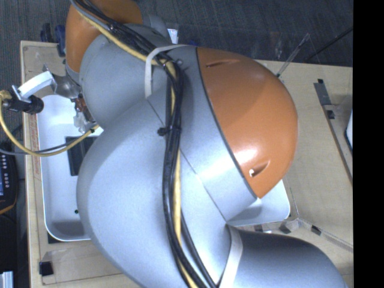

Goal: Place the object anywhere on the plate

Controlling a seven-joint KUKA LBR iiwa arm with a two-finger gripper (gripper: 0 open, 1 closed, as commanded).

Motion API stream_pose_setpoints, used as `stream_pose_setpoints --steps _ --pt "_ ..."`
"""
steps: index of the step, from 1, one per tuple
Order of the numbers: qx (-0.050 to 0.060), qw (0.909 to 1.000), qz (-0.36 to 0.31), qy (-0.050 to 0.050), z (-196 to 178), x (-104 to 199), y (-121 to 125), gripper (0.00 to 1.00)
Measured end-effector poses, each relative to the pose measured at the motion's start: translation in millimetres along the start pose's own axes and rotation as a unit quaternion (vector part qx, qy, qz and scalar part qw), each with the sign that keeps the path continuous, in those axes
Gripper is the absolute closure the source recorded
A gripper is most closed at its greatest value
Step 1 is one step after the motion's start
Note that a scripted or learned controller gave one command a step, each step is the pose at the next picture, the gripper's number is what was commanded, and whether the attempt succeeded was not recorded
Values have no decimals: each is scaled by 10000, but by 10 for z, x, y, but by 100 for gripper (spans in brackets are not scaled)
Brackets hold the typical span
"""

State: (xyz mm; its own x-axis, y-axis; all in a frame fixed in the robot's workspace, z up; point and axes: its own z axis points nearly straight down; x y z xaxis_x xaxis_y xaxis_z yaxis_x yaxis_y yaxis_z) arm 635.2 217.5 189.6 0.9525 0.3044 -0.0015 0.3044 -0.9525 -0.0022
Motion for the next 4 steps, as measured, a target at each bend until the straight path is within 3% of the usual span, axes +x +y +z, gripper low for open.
stream_pose_setpoints --steps 1,2,3,4 --pt "-4 9992 -410 11 -944 23 7 100" --pt "4 9917 -1284 -40 362 -370 -142 100" --pt "7 9855 -1697 -11 -400 -475 -180 100" --pt "7 9854 -1702 -25 -389 -478 -180 0"
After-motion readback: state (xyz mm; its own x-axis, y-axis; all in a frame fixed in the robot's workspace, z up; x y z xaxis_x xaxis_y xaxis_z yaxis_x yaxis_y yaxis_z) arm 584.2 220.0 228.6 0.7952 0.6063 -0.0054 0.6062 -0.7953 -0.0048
